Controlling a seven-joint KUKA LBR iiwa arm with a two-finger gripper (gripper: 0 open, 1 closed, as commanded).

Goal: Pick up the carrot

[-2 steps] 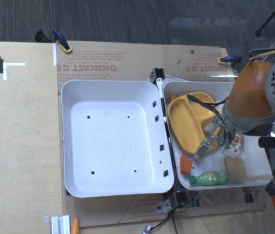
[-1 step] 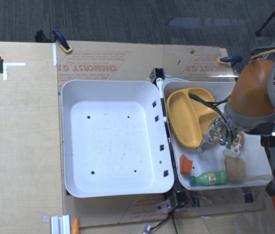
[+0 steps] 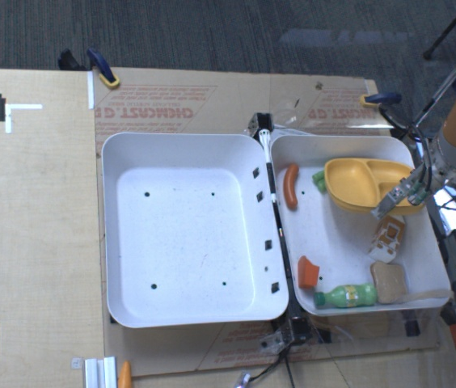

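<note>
The carrot, a short orange tapered piece, lies against the left wall of the right bin, near its front. My gripper hangs at the right side of that bin, over the right rim of a yellow bowl. It is well to the right of the carrot and farther back, and nothing shows held in it.
A long orange-red sausage-shaped piece lies by the bin's left wall, with a small green item beside the bowl. A green bottle, a brown block and a small carton sit at the front right. The left bin adjoins.
</note>
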